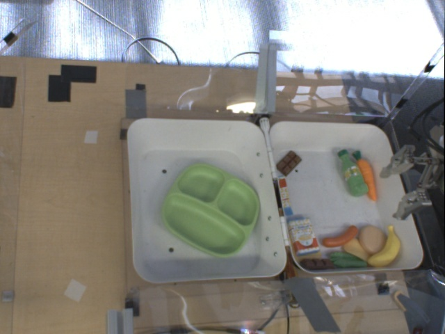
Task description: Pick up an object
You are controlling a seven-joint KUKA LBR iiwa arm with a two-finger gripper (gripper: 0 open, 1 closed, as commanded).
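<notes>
The gripper (pixel 411 181) hangs spread open and empty over the right bin's (pixel 316 138) right rim. The nearest pick, a toy carrot (pixel 368 179), lies just inward beside the green bottle (pixel 352 173), long axis running near-to-far.

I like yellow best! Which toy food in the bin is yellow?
The banana, curved along the right bin's near right corner. Beside it lie a red sausage and a tan potato; the carrot is orange.

We see a lab test bench: plywood top (pixel 62 186) with black tape marks (pixel 69 81), loose cables (pixel 149 47), two white bins (pixel 139 207).
</notes>
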